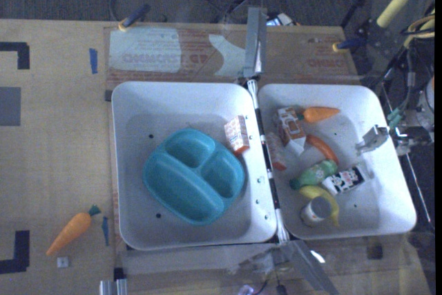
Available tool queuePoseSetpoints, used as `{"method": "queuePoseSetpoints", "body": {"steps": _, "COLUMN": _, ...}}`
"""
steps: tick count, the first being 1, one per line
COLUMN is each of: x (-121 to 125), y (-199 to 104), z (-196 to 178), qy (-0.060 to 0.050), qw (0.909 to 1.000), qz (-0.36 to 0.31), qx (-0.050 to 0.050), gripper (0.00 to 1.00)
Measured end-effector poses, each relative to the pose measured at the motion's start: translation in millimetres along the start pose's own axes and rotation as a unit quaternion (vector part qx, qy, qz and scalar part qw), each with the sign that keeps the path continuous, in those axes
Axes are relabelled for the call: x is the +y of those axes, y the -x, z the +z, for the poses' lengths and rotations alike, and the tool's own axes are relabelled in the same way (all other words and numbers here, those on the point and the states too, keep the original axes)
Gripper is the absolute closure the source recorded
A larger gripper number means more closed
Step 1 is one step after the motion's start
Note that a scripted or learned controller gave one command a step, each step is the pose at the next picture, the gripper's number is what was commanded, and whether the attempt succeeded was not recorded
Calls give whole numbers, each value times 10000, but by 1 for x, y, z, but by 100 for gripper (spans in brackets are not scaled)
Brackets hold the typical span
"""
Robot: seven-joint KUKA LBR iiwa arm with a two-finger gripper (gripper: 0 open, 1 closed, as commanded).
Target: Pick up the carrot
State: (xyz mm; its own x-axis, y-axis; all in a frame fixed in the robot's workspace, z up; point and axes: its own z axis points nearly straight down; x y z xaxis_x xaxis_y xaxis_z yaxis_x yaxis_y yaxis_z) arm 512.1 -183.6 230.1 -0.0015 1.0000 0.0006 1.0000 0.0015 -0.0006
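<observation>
An orange carrot point(320, 114) with a green tip lies at the back of the right bin point(394, 214), next to a small carton point(291, 126). A second orange carrot point(70, 232) lies on the bench outside the bins, at the front left. My gripper point(371, 137) hangs over the right side of the right bin, to the right of and a little nearer than the bin's carrot, with nothing seen in it. It is apart from every object.
The right bin also holds an orange-red pepper-like piece point(322, 148), a green bottle point(315, 173), a black-and-white carton point(344, 181), a banana point(327, 201) and a can point(314, 212). In the left bin point(128, 217) lie a blue divided plate point(194, 176) and a snack box point(237, 134).
</observation>
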Motion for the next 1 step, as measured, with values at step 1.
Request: {"method": "queuePoseSetpoints", "body": {"steps": 1, "x": 62, "y": 9, "z": 81, "qy": 7, "qw": 9996, "qz": 295, "qx": -6, "gripper": 0}}
